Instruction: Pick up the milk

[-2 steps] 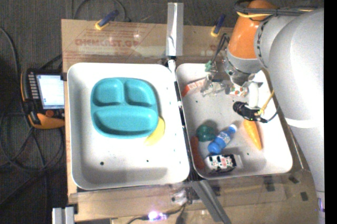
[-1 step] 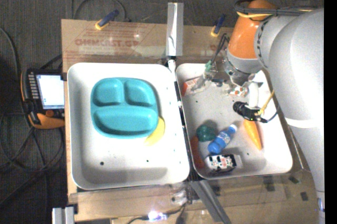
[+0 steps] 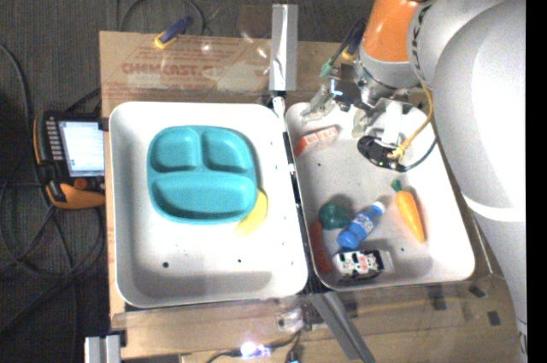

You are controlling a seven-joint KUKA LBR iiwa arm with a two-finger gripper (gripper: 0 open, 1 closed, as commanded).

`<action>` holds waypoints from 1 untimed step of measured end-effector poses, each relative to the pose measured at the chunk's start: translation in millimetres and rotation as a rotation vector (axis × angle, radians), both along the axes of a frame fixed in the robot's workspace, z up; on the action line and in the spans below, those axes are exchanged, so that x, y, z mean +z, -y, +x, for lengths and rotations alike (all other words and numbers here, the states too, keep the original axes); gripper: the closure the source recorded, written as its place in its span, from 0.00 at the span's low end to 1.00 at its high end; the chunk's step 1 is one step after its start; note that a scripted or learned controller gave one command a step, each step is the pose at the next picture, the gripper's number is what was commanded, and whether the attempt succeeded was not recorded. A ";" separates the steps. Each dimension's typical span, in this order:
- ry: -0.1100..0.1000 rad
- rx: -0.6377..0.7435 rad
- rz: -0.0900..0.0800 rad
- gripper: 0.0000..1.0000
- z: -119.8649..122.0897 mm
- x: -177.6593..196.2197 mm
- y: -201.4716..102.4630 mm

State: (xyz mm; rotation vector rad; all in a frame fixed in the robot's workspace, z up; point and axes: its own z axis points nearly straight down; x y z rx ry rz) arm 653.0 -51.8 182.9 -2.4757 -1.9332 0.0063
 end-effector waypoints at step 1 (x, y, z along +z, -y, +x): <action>0.000 0.158 0.000 0.00 -20.8 -52.2 95.4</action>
